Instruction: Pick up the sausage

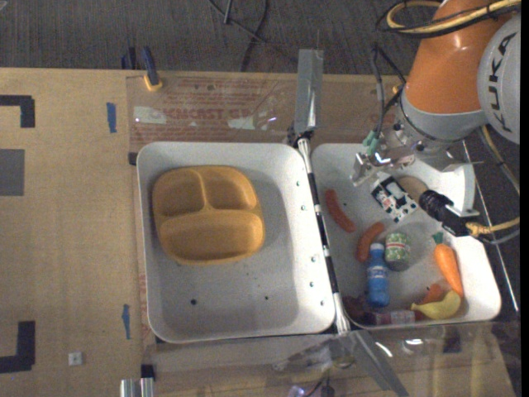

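Pincer (364,167) observed over the upper left part of the right bin (489,303), hanging from the grey and orange arm that enters from the upper right of the frame; whether it is apart or together cannot be told from this angle, and nothing is seen clamped in it. Sausage (337,210), a reddish link, lies on the bin floor below and slightly left of the pincer, near the left wall, tilted from upper left to lower right and apart from the pincer. A second orange-red oblong piece (369,240) lies just below and right of it, slanted the opposite way. Beside that piece sits a small green and white can (397,251), and directly beneath it a blue bottle (377,278) lying lengthwise. Further right, a carrot (448,269) lies near the right wall, with a yellow banana (439,308) below it at the lower right corner. The left bin (240,304) holds a yellow divided plate (207,213) in its upper half. Both bins rest on the tan counter (66,222), which carries blue tape marks (111,117) at upper left.
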You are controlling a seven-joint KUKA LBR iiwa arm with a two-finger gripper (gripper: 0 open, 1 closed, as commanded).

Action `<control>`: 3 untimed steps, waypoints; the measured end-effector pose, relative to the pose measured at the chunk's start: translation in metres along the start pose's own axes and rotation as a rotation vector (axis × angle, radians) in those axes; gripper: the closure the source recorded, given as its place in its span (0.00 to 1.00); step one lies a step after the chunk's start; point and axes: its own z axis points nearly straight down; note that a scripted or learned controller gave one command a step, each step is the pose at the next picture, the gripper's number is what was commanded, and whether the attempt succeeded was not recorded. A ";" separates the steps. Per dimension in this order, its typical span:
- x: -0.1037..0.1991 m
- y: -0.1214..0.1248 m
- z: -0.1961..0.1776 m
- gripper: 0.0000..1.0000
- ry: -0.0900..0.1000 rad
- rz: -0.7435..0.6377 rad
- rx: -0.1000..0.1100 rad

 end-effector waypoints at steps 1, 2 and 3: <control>0.000 0.000 0.000 0.00 0.000 0.000 0.001; -0.065 -0.042 0.040 0.00 0.000 -0.001 0.002; -0.065 -0.042 0.040 0.00 0.000 -0.001 0.002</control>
